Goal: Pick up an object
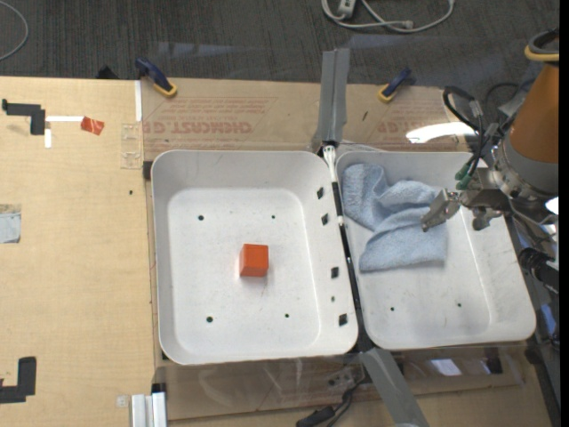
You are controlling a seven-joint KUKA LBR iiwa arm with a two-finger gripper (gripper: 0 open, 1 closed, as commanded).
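Two shallow white bins are seen side by side on the bench. In the left bin (178,238) a single orange-red cube (254,261) lies a little below the middle of the floor, apart from every wall. In the right bin (480,314) one light blue cloth (391,221) is bunched in the upper left part, reaching from the dividing wall toward the middle of that bin.

The gripper (459,210) is seen over the right bin, at the end of the grey arm with its orange band (539,123) entering from the right. Its fingers (436,213) are held spread, with one dark finger angled down to the right edge of the cloth and the other further right, over bare bin floor. Nothing is seen pinched between them; whether the nearer fingertip touches the cloth cannot be told. The cube is well apart from the fingers, across the divider in the other bin.

Counted: two bins, one cube, one cloth, one gripper. Two clamps (156,76) are seen at the far edge of the cardboard behind the bins, and a small red piece (92,125) lies on the wooden board at the left.
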